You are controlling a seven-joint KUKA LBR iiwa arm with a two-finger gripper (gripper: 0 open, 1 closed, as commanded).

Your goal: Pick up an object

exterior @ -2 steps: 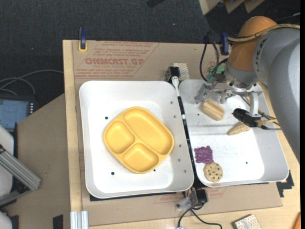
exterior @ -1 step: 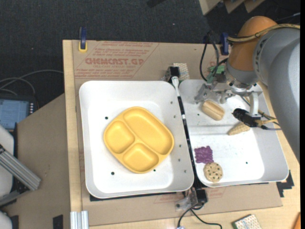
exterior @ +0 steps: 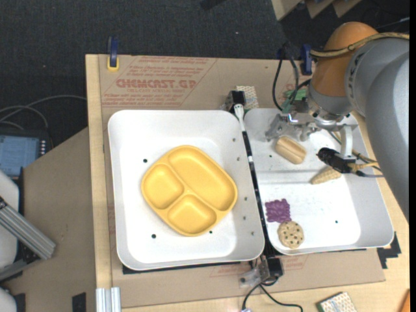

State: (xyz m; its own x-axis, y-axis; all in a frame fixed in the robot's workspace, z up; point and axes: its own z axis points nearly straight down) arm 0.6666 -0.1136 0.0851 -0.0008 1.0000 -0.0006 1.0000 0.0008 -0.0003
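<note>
Hiding its own fingertips, the gripper (exterior: 294, 130) crowds the bread roll (exterior: 290, 150).

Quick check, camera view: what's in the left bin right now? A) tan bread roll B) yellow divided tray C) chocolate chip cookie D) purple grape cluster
B: the yellow divided tray lies alone in the left bin, while the cookie, purple grapes and bread roll all lie in the right bin.

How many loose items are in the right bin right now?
4: a tan roll under the gripper, a cone mid-bin, purple grapes and a cookie near front. The arm may hide more.
</note>
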